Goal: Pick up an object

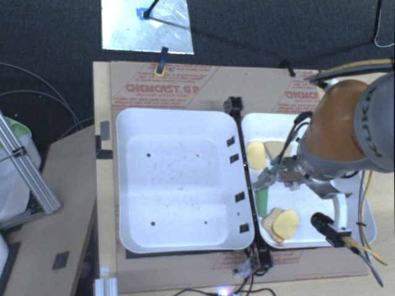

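White plastic bins side by side on a cardboard-covered bench (185, 82), left bin (179, 177) bare, right bin (281, 123) half hidden under the grey arm (352, 128) with its orange band. Gripper (266, 176) down low in the right bin near the dividing rims; open or shut, cannot tell. Pale yellow rounded object (255, 154) just up-view of the gripper, against the bin's left wall. Green strip-like object (262, 201) directly below the gripper, close beside it, contact unclear. Two overlapping tan-yellow discs (282, 223) in the bin's near corner. Black clips (233, 158) along the shared rim. Red "CHEMCAST" lettering printed on the cardboard, once above each bin, the right one partly covered. Shiny metal sheet (147, 16) on the dark carpet beyond the bench; yellow-and-blue clamp (162, 63) at the bench's far edge. Aluminium framing (28, 171) at left.
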`<control>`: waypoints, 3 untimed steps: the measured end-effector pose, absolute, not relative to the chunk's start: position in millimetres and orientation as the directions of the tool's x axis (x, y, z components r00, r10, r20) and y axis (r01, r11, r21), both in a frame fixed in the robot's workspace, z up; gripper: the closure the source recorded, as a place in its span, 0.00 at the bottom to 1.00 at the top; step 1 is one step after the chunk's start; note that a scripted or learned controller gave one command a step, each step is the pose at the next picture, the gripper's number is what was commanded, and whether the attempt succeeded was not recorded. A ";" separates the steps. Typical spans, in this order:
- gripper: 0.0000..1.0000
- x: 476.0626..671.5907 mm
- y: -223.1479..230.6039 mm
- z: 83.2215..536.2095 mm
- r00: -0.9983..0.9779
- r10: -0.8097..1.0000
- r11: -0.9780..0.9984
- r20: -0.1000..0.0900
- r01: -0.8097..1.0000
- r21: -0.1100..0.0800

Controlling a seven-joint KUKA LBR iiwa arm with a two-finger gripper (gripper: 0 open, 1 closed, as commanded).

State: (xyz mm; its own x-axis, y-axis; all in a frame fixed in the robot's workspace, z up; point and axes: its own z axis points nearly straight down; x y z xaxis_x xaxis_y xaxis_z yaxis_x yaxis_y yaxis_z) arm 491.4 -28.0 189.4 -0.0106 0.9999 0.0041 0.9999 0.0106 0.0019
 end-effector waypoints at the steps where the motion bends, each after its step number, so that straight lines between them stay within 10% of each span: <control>1: 0.00 517.7 -90.4 157.5 0.002 1.000 -0.002 -0.001 1.000 0.003; 2: 0.00 540.4 39.5 189.2 -0.016 1.000 0.016 0.005 1.000 0.006; 3: 0.00 566.9 70.0 147.0 0.005 1.000 -0.005 -0.008 1.000 0.018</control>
State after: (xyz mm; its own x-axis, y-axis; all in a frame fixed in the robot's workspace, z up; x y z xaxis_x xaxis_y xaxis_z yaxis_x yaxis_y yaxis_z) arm 566.9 70.0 147.0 0.0051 1.0000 -0.0076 0.9998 -0.0049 0.0182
